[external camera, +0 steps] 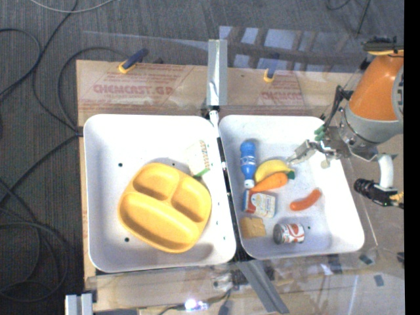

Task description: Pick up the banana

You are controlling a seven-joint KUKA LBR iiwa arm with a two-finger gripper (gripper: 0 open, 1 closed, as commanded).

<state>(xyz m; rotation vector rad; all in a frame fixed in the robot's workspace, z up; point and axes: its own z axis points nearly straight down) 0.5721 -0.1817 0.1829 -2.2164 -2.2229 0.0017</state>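
The carrot [270, 183] covers the lower edge of the banana [271, 169] and overlaps the top of the small carton [261, 204] below it. Beside the banana, the gripper [314, 148] is too small to read its fingers. The arm [377, 104] is cut off at the right edge.

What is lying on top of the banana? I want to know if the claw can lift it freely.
The carrot lies across the banana's lower edge, covering that side. The banana's upper curve is bare. How much is hidden under the carrot cannot be seen.
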